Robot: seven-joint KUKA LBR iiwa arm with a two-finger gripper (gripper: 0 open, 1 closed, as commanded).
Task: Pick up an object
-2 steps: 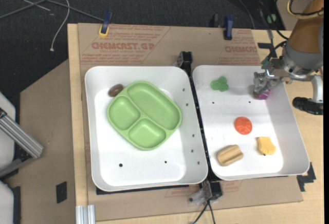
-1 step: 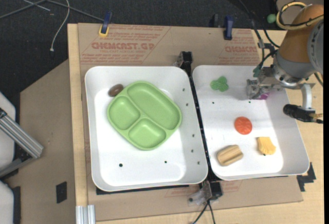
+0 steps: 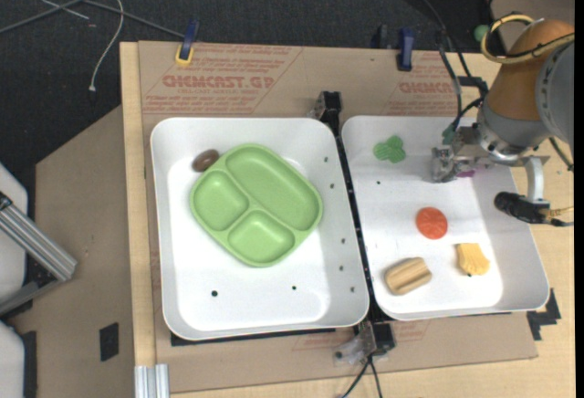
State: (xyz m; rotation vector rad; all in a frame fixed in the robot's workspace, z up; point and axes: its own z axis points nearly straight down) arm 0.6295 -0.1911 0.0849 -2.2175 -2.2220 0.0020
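Nearest the camera, tan bread roll (image 3: pixel 407 275) at six o'clock in right bin (image 3: pixel 520 296), yellow piece (image 3: pixel 471 258) beside it. Gripper (image 3: pixel 447 166) low at one o'clock over a small purple object (image 3: pixel 466 172); spread or pinching, cannot tell. Best descended straight, centred, closed gently, lifted slowly. Purple object tiny, mostly hidden, awkward.

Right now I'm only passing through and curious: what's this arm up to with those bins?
The grey arm reaches in from the right, its pincer down over the upper part of the right bin, near a small purple item. Also in that bin lie a green piece, an orange-red disc, a yellow piece and a tan roll. The left bin holds a green divided tray and a small brown item.
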